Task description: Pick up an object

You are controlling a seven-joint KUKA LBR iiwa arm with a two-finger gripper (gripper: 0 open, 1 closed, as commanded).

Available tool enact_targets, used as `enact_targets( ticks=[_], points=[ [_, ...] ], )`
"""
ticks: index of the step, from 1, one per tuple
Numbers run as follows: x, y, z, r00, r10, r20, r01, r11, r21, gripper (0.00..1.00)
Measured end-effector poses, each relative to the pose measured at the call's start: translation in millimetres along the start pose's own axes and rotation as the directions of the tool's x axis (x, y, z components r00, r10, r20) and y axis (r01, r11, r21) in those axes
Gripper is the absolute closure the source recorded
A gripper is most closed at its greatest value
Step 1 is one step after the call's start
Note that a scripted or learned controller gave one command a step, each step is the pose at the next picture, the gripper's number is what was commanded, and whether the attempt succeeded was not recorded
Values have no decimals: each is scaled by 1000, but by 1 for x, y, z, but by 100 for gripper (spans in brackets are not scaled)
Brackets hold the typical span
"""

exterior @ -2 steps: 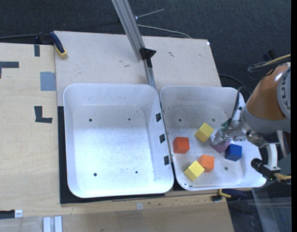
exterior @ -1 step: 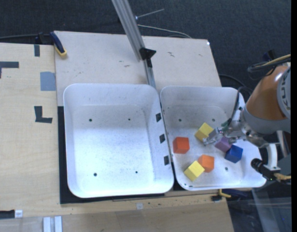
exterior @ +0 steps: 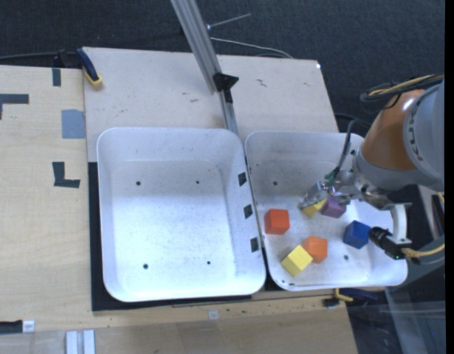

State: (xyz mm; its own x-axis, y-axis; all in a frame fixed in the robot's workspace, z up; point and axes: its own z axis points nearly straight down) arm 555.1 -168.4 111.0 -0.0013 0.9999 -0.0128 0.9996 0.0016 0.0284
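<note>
Reaching from the right, arm lowers fingers into right bin.

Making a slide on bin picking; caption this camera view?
The arm's hand reaches among colored blocks in the right bin, by a purple block.

Even, soft overhead light, faint shadows, slightly grainy and mildly blurred.

A slanted metal rail crosses the beige board above the left bin, a yellow-and-blue tool lies near the board's upper left corner, and grey tape pieces are stuck on the wooden bench
</note>
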Motion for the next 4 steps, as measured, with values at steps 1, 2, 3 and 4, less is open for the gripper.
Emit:
enact_targets(
  ticks=[1, 2, 3, 4],
  points=[
    [-8, 5, 4, 1000, -1, -5, 1, 1000, 0, 0],
    [-5, 3, -1, 1000, 1, 7, -1, 1000, -8, 100],
    [45, 29, -51, 1000, -5, -13, 6, 1000, 22, 100],
    [42, 26, -47, 1000, 0, -12, 0, 1000, 30, 0]
  ],
)
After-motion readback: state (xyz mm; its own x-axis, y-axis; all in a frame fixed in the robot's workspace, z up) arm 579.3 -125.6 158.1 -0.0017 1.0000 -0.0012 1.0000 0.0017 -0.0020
